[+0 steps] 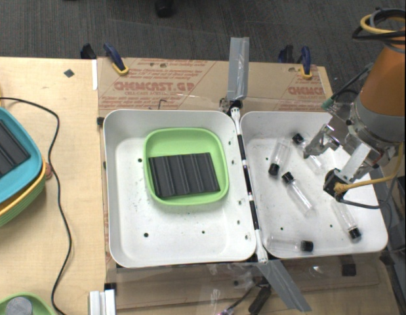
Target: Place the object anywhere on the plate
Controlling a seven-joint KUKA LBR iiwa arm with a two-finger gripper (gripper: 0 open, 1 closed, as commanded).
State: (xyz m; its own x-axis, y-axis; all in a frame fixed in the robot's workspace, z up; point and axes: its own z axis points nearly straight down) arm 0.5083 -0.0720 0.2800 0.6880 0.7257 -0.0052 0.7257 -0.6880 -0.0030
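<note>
A green square plate (216,146) sits in the left white bin (124,228). A black ridged slab (183,174) lies flat on it and covers most of its floor. My gripper (316,147) hangs over the right side of the right bin (268,238), well away from the plate. It is tilted down toward the left. Below it lie several clear tubes with black caps, the closest being a tube (298,193) just left of and under it. I see nothing held in the gripper.
More tubes lie in the right bin: one (279,156) near its middle and one (349,224) at the front right. A loose black cap (307,246) lies by the front wall. Stacked teal and green dishes (12,169) stand on the bench at far left.
</note>
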